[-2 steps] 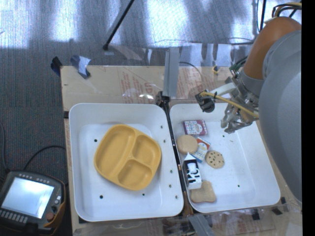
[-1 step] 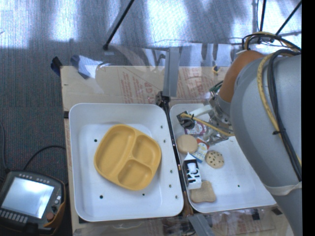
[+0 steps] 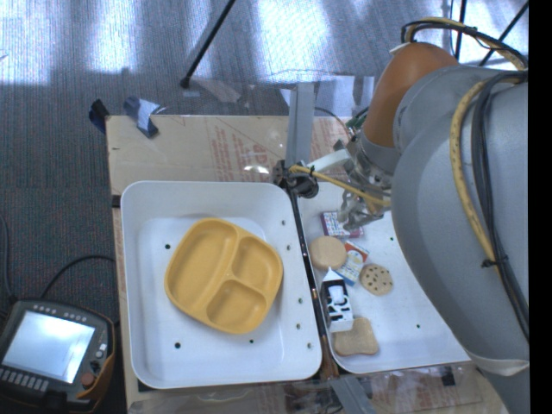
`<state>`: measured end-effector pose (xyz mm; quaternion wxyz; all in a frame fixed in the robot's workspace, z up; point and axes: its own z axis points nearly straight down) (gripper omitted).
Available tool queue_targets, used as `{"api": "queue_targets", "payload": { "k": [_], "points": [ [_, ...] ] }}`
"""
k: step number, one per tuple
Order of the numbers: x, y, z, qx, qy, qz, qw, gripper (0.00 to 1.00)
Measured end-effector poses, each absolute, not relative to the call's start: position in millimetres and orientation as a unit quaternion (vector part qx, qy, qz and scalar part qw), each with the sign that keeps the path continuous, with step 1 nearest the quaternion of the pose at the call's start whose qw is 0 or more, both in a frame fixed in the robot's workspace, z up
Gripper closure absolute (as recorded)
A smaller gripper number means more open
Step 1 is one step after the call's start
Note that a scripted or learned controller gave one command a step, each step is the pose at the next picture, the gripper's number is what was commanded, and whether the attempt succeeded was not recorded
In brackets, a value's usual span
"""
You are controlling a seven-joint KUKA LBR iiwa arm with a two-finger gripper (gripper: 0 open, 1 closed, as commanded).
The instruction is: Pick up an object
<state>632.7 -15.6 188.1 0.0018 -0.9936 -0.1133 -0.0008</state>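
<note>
The grey arm point(image 3: 466, 197) reaches in from the right over the right bin point(image 3: 414, 339), its orange band point(image 3: 405, 89) high above the wrist and yellow cables running along it. The gripper point(image 3: 352, 218) hangs low over the far part of that bin, right above a small flat card with a red border point(image 3: 332, 223); whether it is released or clenched cannot be told from this angle, and nothing is visibly caught in it. Just nearer the camera lie a round tan cookie point(image 3: 328, 253), a small packet with red and blue print point(image 3: 353, 261) touching it, a chocolate-chip cookie point(image 3: 376, 279), a small black-and-white carton point(image 3: 337, 300) and a tan, animal-shaped cracker point(image 3: 355, 339), all resting on the bin floor. The left bin point(image 3: 147, 222) holds a yellow divided plate point(image 3: 224, 274) with three compartments, lying flat near its middle. A teach pendant point(image 3: 53, 348) with a lit screen sits on the floor at lower left.
</note>
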Motion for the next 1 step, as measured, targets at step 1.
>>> {"api": "queue_targets", "payload": {
  "k": [1],
  "points": [
    [605.8,-103.2,253.6,-0.988,-0.153,0.0016,0.000,1.00]
  ]
}}
